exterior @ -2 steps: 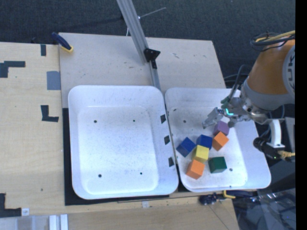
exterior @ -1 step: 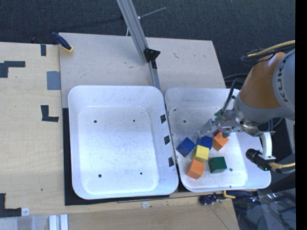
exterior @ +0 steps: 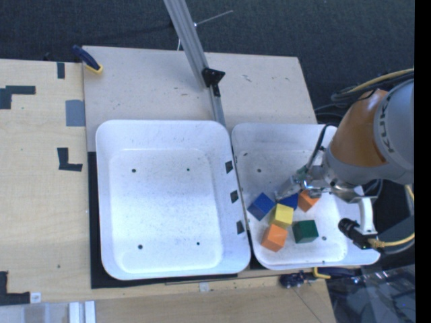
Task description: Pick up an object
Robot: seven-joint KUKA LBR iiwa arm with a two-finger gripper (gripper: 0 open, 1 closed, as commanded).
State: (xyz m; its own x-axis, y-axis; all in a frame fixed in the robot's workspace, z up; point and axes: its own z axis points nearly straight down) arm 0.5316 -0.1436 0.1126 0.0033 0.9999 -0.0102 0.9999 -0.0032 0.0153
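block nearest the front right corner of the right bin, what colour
Dark green block, seen in the camera view.

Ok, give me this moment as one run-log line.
gripper: low in right bin, over block cluster | nearest: small orange block, dark blue block | grasp: unconfirmed | left bin

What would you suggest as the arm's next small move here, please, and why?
Probably a short lift to check the grasp. The gripper sits low in the right bin, right at the small orange cube and a blue cube, but whether anything sits between the fingers cannot be seen. Rising slightly would show it without disturbing the yellow cube.
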